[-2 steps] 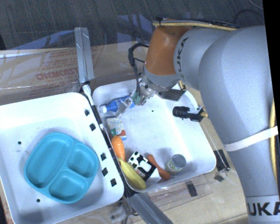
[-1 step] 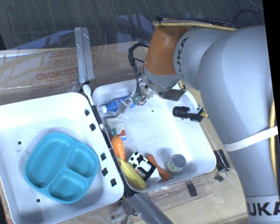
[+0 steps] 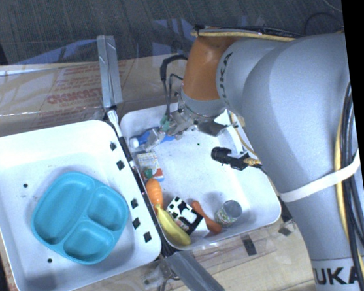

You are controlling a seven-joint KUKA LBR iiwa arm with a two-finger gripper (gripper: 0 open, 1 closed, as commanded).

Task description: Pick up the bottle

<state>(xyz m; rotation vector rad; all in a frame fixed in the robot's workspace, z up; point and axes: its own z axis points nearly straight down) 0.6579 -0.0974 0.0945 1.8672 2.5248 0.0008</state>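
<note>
White plastic is forming both shallow bins, which are being carried side by side on the counter (image 3: 276,265). The right bin (image 3: 268,206) is being reached into from the right by the grey arm (image 3: 280,90), whose orange band (image 3: 202,70) is being tilted over the bin's far corner. The gripper (image 3: 178,123) is being held low at that corner, apparently because the bottle (image 3: 148,138), a small clear one with a blue part, is lying there against the left wall. Whether the gripper is spread or pressed together cannot be told, since it is being masked by the wrist and cables; the bottle is being seen just beside it, not plainly between anything, so no hold is being claimed. The clutter is being crowded along the left wall and near edge: a carrot (image 3: 153,192), a banana (image 3: 171,227), a black-and-white block (image 3: 184,215) and a tin can (image 3: 228,212). The left bin (image 3: 12,156) is being occupied by a blue divided tray (image 3: 79,217), well apart from the work. The grasp is being judged as not yet secured.
</note>
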